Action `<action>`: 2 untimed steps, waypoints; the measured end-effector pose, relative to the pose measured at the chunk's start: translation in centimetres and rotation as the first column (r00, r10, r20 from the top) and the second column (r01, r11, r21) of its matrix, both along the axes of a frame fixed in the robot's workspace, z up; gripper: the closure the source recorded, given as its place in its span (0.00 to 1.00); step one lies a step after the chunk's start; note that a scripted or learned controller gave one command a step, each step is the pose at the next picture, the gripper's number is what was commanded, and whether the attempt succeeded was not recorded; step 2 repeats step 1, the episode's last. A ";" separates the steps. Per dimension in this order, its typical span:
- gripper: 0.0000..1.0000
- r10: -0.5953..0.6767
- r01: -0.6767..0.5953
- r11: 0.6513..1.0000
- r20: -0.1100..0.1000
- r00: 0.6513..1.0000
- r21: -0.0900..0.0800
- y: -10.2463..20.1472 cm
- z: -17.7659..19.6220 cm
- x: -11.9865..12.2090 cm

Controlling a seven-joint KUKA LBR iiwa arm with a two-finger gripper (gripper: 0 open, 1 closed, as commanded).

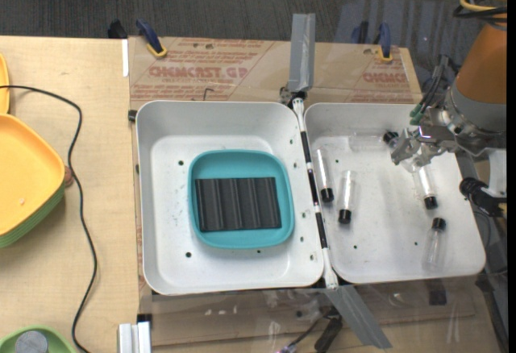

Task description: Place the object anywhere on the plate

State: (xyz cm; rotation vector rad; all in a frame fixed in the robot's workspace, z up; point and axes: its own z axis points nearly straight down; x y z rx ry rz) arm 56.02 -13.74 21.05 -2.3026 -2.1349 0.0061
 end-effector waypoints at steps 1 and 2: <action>0.00 0.000 0.000 1.000 0.001 1.000 0.000 0.0 0.0 0.0; 0.00 0.000 0.000 1.000 0.001 1.000 0.000 0.0 0.0 0.0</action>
